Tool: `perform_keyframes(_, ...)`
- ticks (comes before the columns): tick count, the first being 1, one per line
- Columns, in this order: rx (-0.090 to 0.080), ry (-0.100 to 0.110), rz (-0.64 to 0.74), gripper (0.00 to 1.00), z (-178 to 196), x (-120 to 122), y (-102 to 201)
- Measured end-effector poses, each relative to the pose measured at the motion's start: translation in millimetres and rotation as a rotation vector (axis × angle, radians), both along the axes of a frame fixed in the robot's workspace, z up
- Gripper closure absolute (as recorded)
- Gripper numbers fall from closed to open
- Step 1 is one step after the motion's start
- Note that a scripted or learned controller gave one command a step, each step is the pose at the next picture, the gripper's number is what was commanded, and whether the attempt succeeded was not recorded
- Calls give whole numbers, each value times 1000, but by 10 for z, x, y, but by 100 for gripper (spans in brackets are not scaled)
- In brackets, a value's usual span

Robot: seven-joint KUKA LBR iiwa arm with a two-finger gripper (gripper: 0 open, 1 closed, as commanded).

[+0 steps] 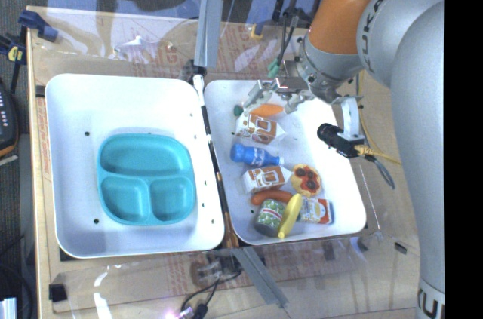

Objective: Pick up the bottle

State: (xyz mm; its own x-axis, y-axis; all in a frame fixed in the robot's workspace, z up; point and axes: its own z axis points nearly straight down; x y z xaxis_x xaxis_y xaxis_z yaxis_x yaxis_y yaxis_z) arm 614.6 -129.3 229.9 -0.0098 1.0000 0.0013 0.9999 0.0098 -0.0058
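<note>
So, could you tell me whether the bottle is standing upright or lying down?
Lying down: the blue bottle rests on its side on the right bin's floor, its long axis across the view.

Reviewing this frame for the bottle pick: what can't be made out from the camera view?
- Gripper: fingers small and blurred against the bin, so their state is unclear.
- Blue bottle: label too small to read.
- Orange item under the gripper: partly covered, identity unclear.
- Green can: partly hidden by the banana.
</note>
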Motion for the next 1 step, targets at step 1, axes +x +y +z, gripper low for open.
perform_keyframes(1,-1,-3,3,0,-1384,-511,-185)
